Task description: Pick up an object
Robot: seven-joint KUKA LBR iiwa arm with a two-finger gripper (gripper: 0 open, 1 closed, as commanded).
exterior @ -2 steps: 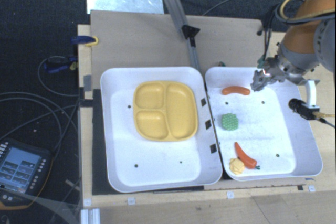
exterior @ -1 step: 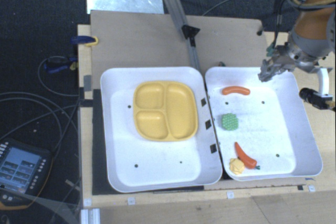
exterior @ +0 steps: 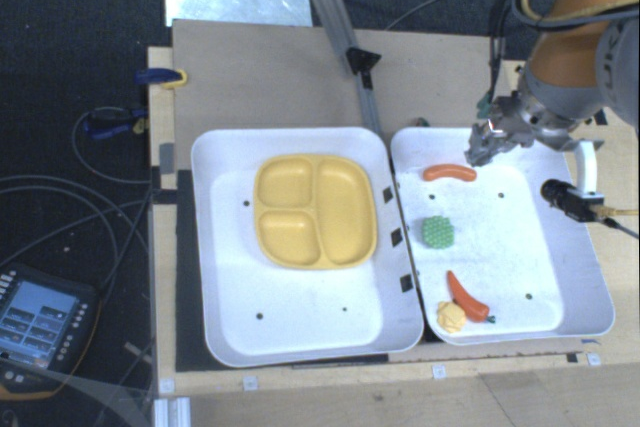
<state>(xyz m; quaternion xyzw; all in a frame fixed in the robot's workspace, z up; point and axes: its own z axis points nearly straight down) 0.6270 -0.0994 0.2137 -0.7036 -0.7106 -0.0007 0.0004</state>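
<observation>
Where the bench edge lies nearest the camera, the right bin (exterior: 590,310) holds a small yellow toy piece (exterior: 451,317) in its near-left corner, touching or just beside the near end of an orange carrot-shaped toy (exterior: 468,297) that lies at a slant. Farther in, a green knobbly ball (exterior: 437,233) rests near the left wall of the same bin. Farther still, an orange-red sausage-shaped toy (exterior: 450,173) lies roughly crosswise near the far-left part of the bin floor.

The left bin (exterior: 225,315) sits just beside the right bin. A yellow divided plate (exterior: 314,211) with three compartments rests in its far half.

The gripper (exterior: 481,151) is positioned over the far part of the right bin, at the end of the grey arm (exterior: 575,65) that enters from the right side of the view. Its tip points down and left toward the right end of the sausage-shaped toy. The toy lies just beside and below-left of the fingertips, apart from them or barely clear; nothing is visible between the fingers. Finger separation is too small and blurred to determine.

A black cylindrical fitting (exterior: 566,199) projects over the right wall of the right bin. Beyond the bins, a grey pole (exterior: 330,5) rises over the bare bench top (exterior: 260,75).
</observation>
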